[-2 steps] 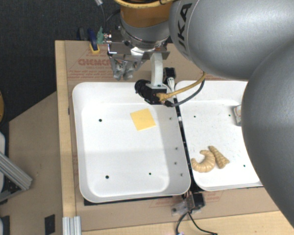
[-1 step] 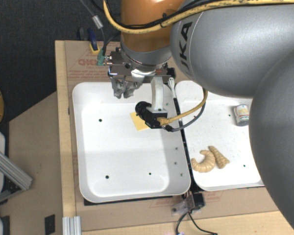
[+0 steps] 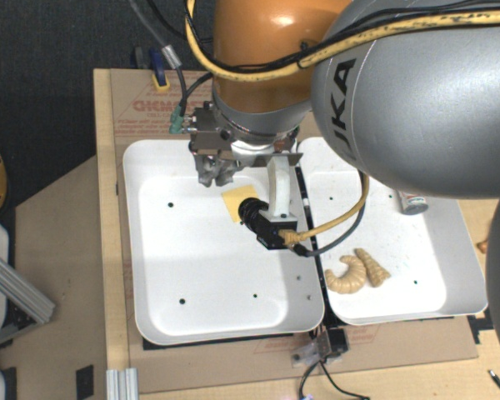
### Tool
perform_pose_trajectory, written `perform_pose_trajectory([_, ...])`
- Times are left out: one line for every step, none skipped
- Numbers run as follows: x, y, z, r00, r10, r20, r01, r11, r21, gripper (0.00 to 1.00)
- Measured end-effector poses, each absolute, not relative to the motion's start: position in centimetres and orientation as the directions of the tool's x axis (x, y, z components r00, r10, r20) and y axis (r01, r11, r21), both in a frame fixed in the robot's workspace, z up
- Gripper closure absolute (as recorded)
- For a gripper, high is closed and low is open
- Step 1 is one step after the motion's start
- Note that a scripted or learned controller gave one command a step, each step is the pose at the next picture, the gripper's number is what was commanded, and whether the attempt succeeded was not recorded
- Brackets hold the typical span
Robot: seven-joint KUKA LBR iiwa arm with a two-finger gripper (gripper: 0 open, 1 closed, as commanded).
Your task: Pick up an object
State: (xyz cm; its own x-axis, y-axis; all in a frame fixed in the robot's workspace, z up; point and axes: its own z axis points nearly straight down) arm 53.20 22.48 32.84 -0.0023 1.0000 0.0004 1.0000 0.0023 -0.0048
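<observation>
Yellow flat square piece point(image 3: 237, 201) lies in the left shallow white bin point(image 3: 192, 307), far side, partly under my end effector point(image 3: 233, 177); whether it grips anything I cannot tell. A beige curled croissant-shaped toy point(image 3: 358, 272) sits in the right white bin point(image 3: 433, 302).

flat yellow piece point(image 3: 238, 200) in left bin, tan curled object point(image 3: 357, 272) in right bin

Glossy orange band point(image 3: 267, 32), smooth white plastic bins point(image 3: 217, 298), matt cardboard bench point(image 3: 117, 140)
</observation>
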Motion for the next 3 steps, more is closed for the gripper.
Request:
perform_pose_trajectory([48.7,22.5,34.3,-0.003,1.0,0.0,1.0,0.003,-0.005,1.0])
perform_pose_trajectory([50.0,22.4,29.7,0.001,1.0,-0.003,1.0,-0.001,-0.006,1.0])
perform_pose_trajectory([47.9,22.5,44.2,-0.003,1.0,0.009,1.0,0.003,0.015,1.0])
